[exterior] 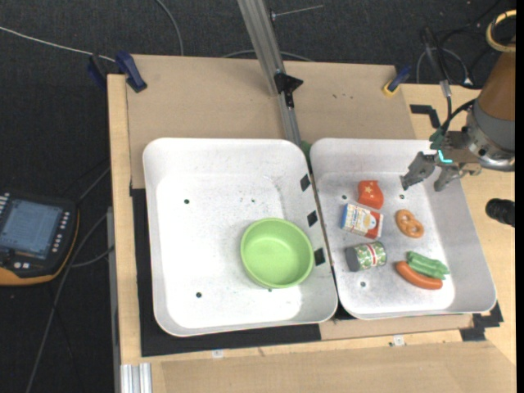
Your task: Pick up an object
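Observation:
My gripper (431,174) hovers over the upper right part of the right bin (458,293), fingers spread open and nothing between them. Below and left of it lie a red pepper-like toy (370,192), a small white and red carton (361,219), a brown pretzel (408,223), a dark can with a green label (366,256), a green bean pod (427,264) and an orange-red sausage (418,276). The pretzel is the closest item, just below the fingers. A light green bowl (277,252) sits in the left bin (188,219).
A metal pole (264,39) slants down to the seam between the bins. Blue clamps (131,72) hold the board's far corners. A handheld pendant (33,236) lies off the bench at left. Cables run along the right side by the arm.

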### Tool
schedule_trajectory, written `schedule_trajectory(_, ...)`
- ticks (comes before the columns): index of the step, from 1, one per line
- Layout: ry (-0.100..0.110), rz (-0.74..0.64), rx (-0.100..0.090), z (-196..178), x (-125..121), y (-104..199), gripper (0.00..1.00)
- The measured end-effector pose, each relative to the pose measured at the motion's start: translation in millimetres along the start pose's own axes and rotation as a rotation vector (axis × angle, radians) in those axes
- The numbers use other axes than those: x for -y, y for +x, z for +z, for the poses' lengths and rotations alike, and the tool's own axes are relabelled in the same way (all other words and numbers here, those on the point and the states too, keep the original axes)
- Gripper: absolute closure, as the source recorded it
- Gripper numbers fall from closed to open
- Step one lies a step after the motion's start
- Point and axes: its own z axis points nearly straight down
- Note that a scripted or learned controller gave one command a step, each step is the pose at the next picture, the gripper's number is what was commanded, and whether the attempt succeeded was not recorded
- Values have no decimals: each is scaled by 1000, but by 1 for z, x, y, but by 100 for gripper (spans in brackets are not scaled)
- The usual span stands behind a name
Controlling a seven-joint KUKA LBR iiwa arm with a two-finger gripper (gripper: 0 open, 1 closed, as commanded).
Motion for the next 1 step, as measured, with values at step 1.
schedule_trajectory(1,0,0,0,0,0,0,0)
